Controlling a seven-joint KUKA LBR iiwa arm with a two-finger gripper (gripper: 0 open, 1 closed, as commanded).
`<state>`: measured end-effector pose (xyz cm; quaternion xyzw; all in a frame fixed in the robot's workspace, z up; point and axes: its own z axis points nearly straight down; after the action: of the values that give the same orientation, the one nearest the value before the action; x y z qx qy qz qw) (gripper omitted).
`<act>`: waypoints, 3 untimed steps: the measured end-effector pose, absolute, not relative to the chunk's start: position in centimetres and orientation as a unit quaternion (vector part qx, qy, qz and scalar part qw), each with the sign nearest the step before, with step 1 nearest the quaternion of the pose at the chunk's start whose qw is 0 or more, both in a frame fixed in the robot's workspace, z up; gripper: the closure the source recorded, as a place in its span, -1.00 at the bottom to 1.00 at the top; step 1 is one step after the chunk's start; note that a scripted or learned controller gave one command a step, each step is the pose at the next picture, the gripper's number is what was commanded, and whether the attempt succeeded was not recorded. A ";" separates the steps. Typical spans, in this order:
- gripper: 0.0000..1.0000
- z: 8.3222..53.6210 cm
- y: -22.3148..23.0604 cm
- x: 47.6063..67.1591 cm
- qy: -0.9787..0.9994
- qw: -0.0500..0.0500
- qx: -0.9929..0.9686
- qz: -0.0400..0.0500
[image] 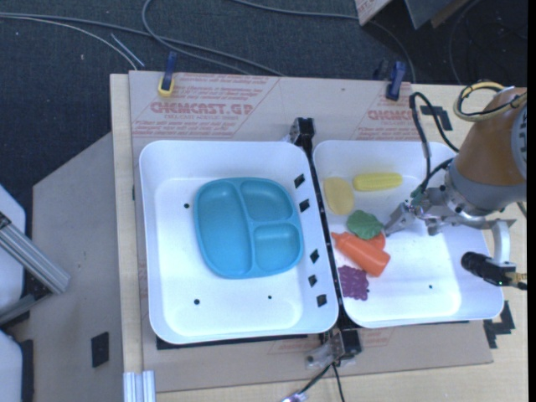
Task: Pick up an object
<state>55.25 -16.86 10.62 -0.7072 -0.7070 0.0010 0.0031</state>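
- Bench [209, 99] w/ two white bins; left bin [159, 224] has blue tray [249, 226].
- Right bin [435, 283]: corn [377, 181], broccoli [365, 224], carrot [362, 251], grapes [353, 282].
- Gripper [395, 219] just beside broccoli; can't tell grip state.

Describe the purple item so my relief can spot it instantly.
Look in the right bin, at its left side near the divider. Below the carrot lie the grapes, nearest the front edge: the only purple, bumpy cluster among smooth yellow, green and orange pieces.
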 end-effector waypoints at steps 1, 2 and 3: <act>-1.00 8.6 -16.9 55.3 -0.707 0.001 -0.707 0.000; 1.00 9.9 -16.8 55.5 -0.707 -0.002 -0.707 -0.002; 1.00 14.3 -17.2 56.0 -0.707 -0.002 -0.707 -0.001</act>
<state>56.03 -17.22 14.35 -0.7069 -0.7073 -0.0011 -0.0021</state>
